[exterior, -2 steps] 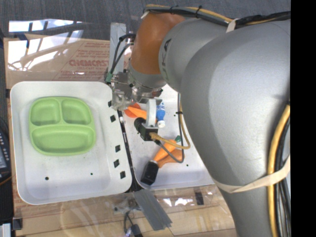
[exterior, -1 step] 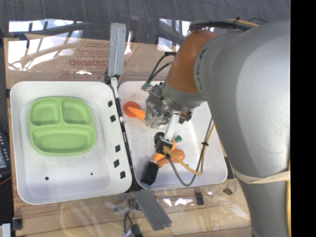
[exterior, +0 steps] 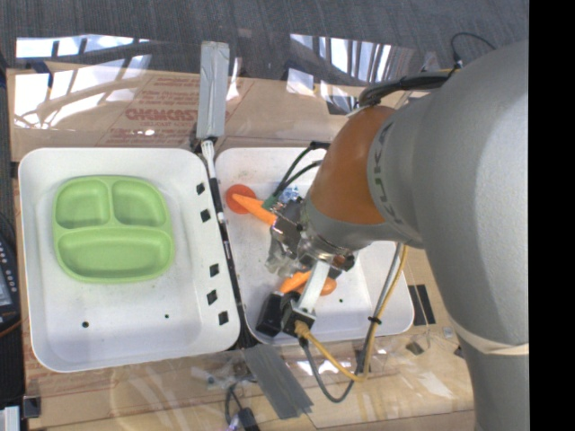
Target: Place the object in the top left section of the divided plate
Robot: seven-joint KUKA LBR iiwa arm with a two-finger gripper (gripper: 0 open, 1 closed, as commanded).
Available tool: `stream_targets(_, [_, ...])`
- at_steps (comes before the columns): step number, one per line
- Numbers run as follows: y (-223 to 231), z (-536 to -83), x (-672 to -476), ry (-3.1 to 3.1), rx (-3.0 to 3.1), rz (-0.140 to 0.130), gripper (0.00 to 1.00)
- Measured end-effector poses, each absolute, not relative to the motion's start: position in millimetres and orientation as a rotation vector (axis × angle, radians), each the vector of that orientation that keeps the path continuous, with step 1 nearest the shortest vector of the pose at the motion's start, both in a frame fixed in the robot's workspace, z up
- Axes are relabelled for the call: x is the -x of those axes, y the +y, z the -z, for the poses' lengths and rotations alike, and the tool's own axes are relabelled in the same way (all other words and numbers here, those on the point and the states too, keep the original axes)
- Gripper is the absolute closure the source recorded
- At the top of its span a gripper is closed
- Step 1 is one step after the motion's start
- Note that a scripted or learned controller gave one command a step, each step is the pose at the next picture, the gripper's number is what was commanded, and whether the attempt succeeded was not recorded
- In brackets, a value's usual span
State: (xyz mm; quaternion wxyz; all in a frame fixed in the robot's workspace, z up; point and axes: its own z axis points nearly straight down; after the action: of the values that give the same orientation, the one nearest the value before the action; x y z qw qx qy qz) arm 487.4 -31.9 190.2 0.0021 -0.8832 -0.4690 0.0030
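Light green divided plate [exterior: 113,228], white bins [exterior: 54,330], orange carrot-like object [exterior: 250,205], grey arm [exterior: 467,196] with orange band [exterior: 355,178]

Red mirrored print on cardboard [exterior: 153,106], unreadable.

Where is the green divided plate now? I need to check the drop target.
The green divided plastic plate lies in the left white bin, toward its upper left part, well left of the bin divider.

- dark grey carpet floor [exterior: 135,3] along top
- brown cardboard sheet [exterior: 135,106] over tabletop, red print on it
- bright glare patches [exterior: 332,52] on cardboard
- grey tape strip [exterior: 212,88]
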Motion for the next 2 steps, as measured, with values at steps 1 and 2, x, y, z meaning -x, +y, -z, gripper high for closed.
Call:
stream_targets(1, [-139, -221, -476.0, -1.798, 2.575, -0.004, 1.0])
stream_targets(2, [-31, -225, -476.6, -1.98, 2.434, -0.005, 1.0])
